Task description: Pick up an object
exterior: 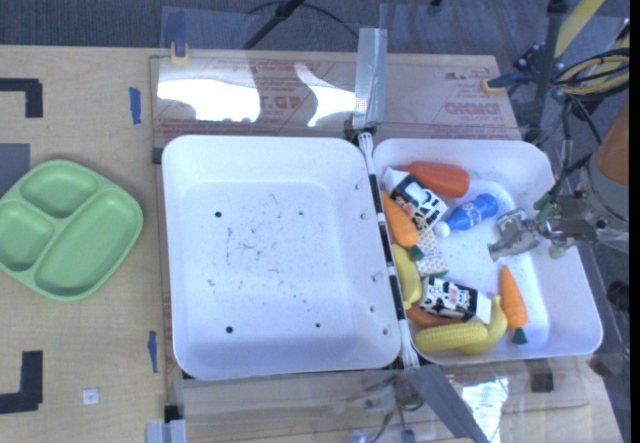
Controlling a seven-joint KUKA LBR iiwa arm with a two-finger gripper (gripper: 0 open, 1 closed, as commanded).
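Because the toys were packed along the right bin's [575, 326] left wall and near edge, any pick there risked catching two things at once or none. Nearest the camera, a corn cob [450, 338] lay along the near edge with a banana [494, 327] curled against its right end, the two touching; fingers closing there could have wedged between them and slipped off both. Just behind, a black-and-white carton [447, 298] lay tilted on the pile, likely to shift if nudged. A carrot [513, 301] lay by itself toward the near right corner, the easiest target in my judgement, though its taper could have let it squirt out.

Farther back, the gripper [508, 237] hung over the bin's bare middle by the right wall, holding nothing; whether its fingers stood spread or pressed together I could not tell. A straight descent from there seemed to meet only bare floor, so a miss looked likely unless it moved first.

Beyond it, a blue bottle [470, 212] lay against a second carton [417, 201], with an orange piece [437, 177] near the far edge. The round bottle could have rolled. The left bin [265, 161] held nothing to pick.
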